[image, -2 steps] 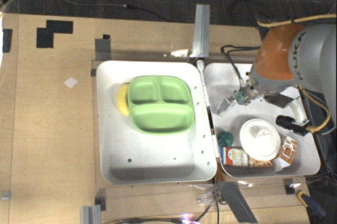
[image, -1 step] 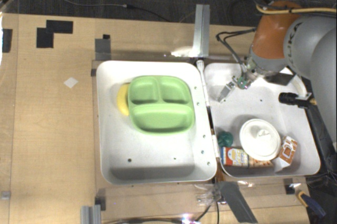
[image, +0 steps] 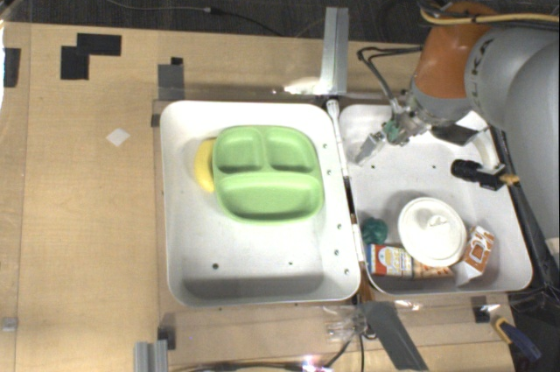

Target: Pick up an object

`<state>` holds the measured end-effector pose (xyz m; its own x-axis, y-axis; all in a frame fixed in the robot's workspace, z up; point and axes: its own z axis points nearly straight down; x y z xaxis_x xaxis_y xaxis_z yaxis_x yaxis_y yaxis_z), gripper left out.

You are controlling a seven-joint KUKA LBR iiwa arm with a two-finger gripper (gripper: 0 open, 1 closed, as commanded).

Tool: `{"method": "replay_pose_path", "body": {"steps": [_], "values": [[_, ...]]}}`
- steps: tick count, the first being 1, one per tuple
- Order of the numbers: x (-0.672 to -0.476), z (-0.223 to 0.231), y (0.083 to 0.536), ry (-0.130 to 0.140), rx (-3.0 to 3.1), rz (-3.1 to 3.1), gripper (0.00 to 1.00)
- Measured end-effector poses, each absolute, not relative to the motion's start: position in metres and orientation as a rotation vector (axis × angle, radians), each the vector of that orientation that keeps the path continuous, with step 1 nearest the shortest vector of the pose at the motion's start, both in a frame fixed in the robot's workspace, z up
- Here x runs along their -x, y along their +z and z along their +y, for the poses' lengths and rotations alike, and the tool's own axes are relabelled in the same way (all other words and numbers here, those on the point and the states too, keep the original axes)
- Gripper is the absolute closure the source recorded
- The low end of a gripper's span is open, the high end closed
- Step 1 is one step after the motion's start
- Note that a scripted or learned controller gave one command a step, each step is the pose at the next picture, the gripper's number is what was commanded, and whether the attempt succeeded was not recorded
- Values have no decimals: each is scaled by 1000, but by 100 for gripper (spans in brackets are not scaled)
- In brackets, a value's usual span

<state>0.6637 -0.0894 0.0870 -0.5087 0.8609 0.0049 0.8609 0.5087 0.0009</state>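
Note:
My gripper (image: pixel 372 144) hangs over the upper left part of the right bin (image: pixel 385 178), close to the wall between the two bins, and I see nothing under it but bare bin floor. At the front of that bin sit a white round bowl (image: pixel 431 230), an orange carton (image: pixel 398 260) lying flat, a small teal object (image: pixel 374 230) and a small brown packet (image: pixel 478 249). The left bin (image: pixel 188 256) holds a green divided plate (image: pixel 266 171). A yellow object (image: pixel 203 166) pokes out from beneath the plate's left edge.
The grey arm with its orange band (image: pixel 448 64) comes in from the upper right, over the right bin's back corner. A metal post (image: pixel 335 51) stands behind the seam between the bins. The wooden bench (image: pixel 83 213) stretches out to the left.

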Motion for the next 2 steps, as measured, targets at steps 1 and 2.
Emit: {"method": "replay_pose_path", "body": {"steps": [1, 2], "values": [[-664, -141, 86, -8, 1558, -2722, 0], [-664, -112, 87, 23, 1216, -2881, 0]]}}
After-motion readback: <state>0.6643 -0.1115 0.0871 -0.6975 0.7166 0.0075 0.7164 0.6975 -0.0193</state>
